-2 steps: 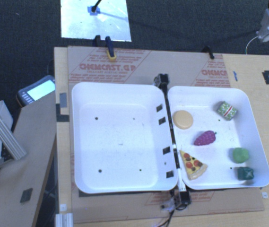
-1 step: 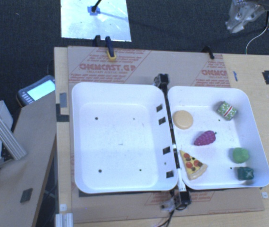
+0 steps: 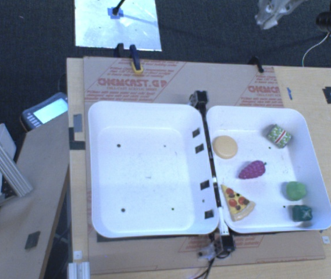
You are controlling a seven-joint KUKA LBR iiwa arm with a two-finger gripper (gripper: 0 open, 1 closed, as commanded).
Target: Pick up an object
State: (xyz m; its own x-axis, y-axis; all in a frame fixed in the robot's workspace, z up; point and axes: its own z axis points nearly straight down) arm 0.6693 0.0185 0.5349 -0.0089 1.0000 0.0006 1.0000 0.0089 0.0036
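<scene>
Pizza slice (image 3: 237, 202) (right bin (image 3: 313, 156)) points up-left, long axis diagonal.

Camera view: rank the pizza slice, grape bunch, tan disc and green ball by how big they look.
1. Pizza slice
2. Grape bunch and tan disc, too alike to separate
3. Green ball
All lie in the right bin, so nearness barely skews this.
</scene>
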